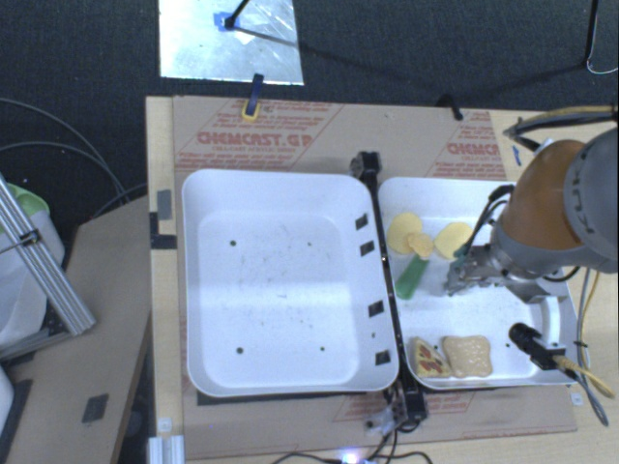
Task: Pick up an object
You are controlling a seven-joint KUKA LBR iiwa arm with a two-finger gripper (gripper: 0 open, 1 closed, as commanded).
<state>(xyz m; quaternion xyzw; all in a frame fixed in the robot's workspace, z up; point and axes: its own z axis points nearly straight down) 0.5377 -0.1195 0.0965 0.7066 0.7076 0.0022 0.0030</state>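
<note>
Dark carpet all round, and in the middle a bench topped with a printed cardboard sheet (290,129) carrying two shallow white bins side by side. At twelve o'clock, up on the carpet, lies a shiny metal plate (230,25). Over at nine o'clock there's an aluminium frame rail (44,269) leaning across a side table.

The left bin (280,278) shows just a speckled white floor. The action is in the right bin (440,193). The grey arm with its orange band (546,201) comes in from three o'clock, and the gripper (466,276) is down low near the bin's centre, just off the floor. Its fingers are dark and bunched together against the white, and I can't tell from here whether they are open or closed; nothing is visibly held between them.

At about ten o'clock from the gripper sit two pale yellow pieces (424,236), close beside each other. A green stick-shaped object (412,275) lies tilted just below them, right beside the gripper at its nine o'clock. Down at six o'clock, near the bin's front wall, rests a tan toast-like object (468,356), touching a smaller piece with red markings (428,358) on its nine o'clock side.
</note>
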